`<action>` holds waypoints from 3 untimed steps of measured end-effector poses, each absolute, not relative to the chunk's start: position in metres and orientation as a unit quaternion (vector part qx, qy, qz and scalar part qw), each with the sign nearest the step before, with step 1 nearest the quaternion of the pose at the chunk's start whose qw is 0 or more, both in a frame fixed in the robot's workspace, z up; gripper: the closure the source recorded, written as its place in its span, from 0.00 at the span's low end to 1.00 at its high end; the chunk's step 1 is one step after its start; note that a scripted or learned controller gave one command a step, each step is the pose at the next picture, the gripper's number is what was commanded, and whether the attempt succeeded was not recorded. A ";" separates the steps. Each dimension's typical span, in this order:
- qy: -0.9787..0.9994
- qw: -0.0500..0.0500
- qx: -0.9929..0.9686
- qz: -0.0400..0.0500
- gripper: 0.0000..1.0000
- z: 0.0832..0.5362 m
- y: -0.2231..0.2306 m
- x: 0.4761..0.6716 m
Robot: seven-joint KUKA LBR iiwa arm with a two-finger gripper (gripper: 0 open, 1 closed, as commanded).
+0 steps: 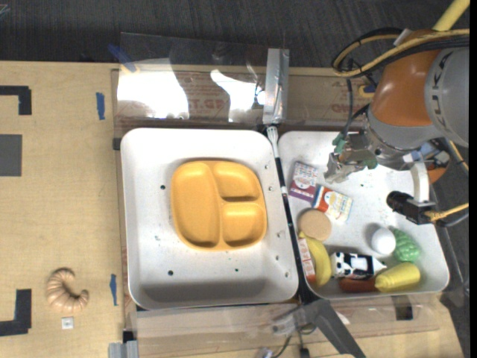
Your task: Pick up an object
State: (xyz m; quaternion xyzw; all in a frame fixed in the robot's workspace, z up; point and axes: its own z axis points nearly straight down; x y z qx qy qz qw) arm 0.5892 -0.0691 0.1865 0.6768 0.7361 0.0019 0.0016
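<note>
My gripper (344,160) hangs over the upper middle of the right bin (436,263), just right of a purple-and-white packet (303,180). Nothing shows between its fingers. Below it lie a small orange-and-white carton (335,203), a tan round disc (315,224), a banana (320,262), a black-and-white toy cow (354,263), a white ball (383,240), a green lumpy toy (406,245) and a yellow squash-like toy (398,276). The left bin (141,200) holds a yellow divided plate (218,203).
A tan croissant-shaped toy (66,289) lies on the cardboard bench at the lower left, outside the bins. A clear plastic sheet and a taped metal bracket (274,84) stand behind the bins. Cables and a black connector (408,206) hang at the right bin's right side.
</note>
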 end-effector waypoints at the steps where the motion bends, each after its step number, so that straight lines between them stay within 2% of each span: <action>1: 0.737 0.001 0.676 0.000 1.00 0.094 -0.108 0.626; 2: 0.737 0.001 0.676 0.000 0.00 0.094 -0.108 0.626; 3: 0.784 0.003 0.621 0.001 0.00 0.088 -0.123 0.574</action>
